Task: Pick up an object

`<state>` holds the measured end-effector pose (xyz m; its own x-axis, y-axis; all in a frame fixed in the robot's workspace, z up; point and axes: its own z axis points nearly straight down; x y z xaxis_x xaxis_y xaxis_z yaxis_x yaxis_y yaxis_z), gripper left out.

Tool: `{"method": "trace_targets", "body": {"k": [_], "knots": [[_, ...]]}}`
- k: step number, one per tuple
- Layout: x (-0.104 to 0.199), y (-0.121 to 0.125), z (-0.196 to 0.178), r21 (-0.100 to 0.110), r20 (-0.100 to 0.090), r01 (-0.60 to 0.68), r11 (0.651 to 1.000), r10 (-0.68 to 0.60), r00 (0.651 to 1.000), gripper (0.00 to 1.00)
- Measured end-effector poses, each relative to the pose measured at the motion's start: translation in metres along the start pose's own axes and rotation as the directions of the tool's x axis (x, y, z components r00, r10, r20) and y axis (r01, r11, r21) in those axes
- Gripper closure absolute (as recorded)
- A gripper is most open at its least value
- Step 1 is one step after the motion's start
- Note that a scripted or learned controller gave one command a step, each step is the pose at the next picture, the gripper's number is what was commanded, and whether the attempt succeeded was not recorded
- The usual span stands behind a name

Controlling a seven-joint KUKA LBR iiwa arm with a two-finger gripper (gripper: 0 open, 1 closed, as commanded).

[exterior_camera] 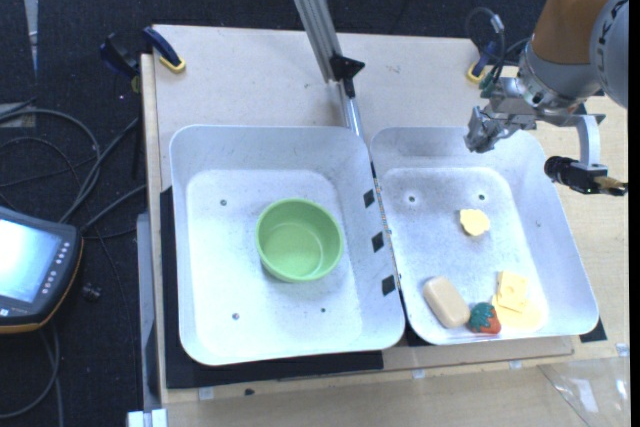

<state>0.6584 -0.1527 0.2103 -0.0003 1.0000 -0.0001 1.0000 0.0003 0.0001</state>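
In the right bin (pixel 560 235) lie a small yellow lump (pixel 474 222), a tan oblong block (pixel 446 302), a yellow wedge like cheese (pixel 515 297) and a little red and green strawberry toy (pixel 484 318). The left bin (pixel 200 215) holds a green bowl (pixel 299 240). My gripper (pixel 484 132) hangs over the far edge of the right bin, well above and behind the yellow lump. Nothing shows between its dark tips.
A slanted metal pole (pixel 318 15) runs down to the gap between the bins. Blue and yellow clamps (pixel 160 48) sit at the bench's far corners. A tablet (pixel 30 265) lies off the bench at the left.
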Motion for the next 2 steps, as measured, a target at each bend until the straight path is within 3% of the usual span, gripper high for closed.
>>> {"method": "trace_targets", "body": {"k": [1, 2], "knots": [[0.0, 0.0, 0.0, 0.0, 0.0, 0.0, 1.0, 0.0, 1.0, 0.0], [-0.003, 0.001, 0.043, 0.003, 0.0, 0.0, 1.0, 0.0, 1.0, 0.0]]}}
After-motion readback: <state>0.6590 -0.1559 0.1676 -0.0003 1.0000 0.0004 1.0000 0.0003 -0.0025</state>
